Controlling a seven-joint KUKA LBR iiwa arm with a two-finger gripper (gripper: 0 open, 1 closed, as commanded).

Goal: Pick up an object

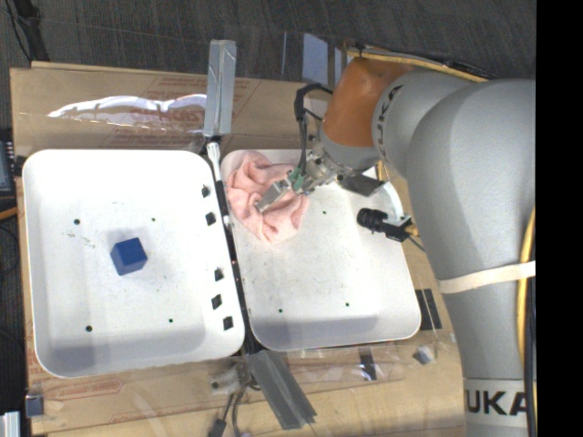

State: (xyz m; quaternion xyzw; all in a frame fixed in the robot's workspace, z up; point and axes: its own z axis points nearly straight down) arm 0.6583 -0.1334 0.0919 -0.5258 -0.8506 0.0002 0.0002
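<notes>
Gripper (273, 194) first: it's down over the crumpled pink cloth (264, 203), metal fingertips right on top of the fabric, but honestly I can't tell if they're spread or pinched, or whether any cloth is actually between them. Too small and too shiny at this angle.

Okay, left to right. Left-hand shallow white plastic bin (55, 244) has one thing in it, a small blue cube (129, 255), sitting a bit left of the middle and well apart from every wall. A few tiny dark specks dot the floor of that bin, too small to make out.

Between the two bins runs a dark divider strip with little black clips (219, 276), and a grey metal bar (219, 89) sticks up at the far end of that seam.

Right-hand white bin (364, 321) holds the pink cloth bunched up in its far left corner, touching or nearly touching the wall by the divider. Rest of the floor there is bare white with a few specks. A short black cylindrical part (381, 223) pokes out beside the arm over the bin's right side.

Big grey arm (465, 189) comes in from the right, orange band (357, 103) just above the wrist, hanging over the far right corner of that bin. Both bins sit on a brown cardboard sheet (118, 94).
</notes>
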